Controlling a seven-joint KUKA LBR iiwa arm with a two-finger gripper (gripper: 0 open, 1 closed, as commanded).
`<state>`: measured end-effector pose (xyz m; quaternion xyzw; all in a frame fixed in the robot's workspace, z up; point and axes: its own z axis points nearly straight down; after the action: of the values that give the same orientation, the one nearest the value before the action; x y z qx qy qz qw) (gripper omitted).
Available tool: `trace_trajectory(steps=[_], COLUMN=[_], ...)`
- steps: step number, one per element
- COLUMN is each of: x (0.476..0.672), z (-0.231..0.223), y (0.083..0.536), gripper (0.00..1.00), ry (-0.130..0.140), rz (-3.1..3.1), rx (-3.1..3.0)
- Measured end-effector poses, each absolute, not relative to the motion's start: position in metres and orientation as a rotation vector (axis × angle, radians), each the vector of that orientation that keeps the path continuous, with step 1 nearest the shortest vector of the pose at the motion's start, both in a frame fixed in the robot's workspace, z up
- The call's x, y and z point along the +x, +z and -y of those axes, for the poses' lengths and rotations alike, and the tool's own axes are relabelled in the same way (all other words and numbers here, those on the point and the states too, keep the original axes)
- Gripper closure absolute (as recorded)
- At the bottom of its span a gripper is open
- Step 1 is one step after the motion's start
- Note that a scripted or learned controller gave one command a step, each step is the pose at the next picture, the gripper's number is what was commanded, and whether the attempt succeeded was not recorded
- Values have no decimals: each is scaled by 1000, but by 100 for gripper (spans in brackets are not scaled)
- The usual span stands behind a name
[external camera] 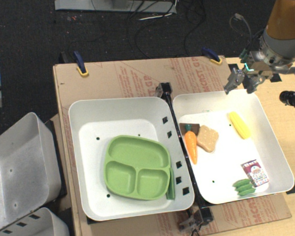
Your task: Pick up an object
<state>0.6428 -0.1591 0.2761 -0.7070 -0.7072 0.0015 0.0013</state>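
Fingers [235,83] on the gripper [242,81] look spread with nothing between them — though they are small and dark here, so that is a fair guess — hovering over the right bin's [277,145] rim at about one o'clock. Nearest is the yellow corn cob [239,125], lying at roughly six o'clock from them, well apart. It is likely light, stiff and smooth-rounded, so it may roll; take it across its narrow middle.
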Motion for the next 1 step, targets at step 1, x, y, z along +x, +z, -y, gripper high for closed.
trace_trajectory(steps=[1], x=[644], z=[159], y=[279], gripper=[0], ry=[0], rz=[2224], rx=[-2221])
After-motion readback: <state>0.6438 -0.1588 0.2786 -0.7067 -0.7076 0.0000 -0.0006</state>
